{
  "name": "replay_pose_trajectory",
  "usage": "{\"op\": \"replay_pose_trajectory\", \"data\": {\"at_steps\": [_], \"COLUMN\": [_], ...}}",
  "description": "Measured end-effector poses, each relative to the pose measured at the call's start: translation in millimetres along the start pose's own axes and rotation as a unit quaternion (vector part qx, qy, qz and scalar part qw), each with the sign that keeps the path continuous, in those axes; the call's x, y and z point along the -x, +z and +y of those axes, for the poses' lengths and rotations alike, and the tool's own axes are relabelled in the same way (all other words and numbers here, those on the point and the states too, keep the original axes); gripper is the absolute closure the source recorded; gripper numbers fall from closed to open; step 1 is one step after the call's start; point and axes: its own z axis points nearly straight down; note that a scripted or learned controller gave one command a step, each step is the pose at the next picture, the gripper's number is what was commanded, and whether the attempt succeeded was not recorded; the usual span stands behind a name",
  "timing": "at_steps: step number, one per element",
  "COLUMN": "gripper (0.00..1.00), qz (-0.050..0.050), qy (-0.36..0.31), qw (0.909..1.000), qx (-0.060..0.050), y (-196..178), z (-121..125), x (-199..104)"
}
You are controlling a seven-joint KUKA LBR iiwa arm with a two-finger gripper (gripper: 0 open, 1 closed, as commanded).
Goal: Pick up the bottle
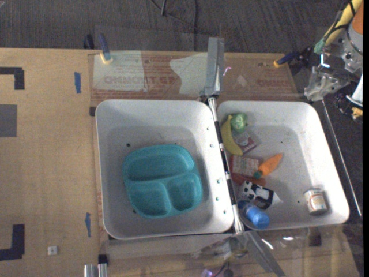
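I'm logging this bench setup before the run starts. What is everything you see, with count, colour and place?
Bins: 2, white, side by side on the bench.
Tray: 1, teal, three compartments, in the left bin.
Banana: 1, yellow, right bin, by the divider.
Apple: 1, green, right bin, beside the banana's top.
Carrot: 1, orange, right bin, middle.
Bottle: 1, blue, right bin, near front left corner.
Cow toy: 1, black and white, just above the bottle.
Can: 1, tan, right bin, front right.
Clamps: 2, blue and orange, behind the bins.
Gripper: 1, grey, beyond the right bin's far right corner.
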Motion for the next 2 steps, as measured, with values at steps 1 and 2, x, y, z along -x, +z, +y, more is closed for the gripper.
{"op": "replay_pose_trajectory", "data": {"at_steps": [1,2], "gripper": [1.0,0.0], "qz": [0.0,0.0], "qy": [0.004,0.004], "qw": [1.0,1.0], "qx": [0.0,0.0], "y": [2.4,2.4], "z": [-58.9,-58.9], "x": [-27.9,-27.8]}}
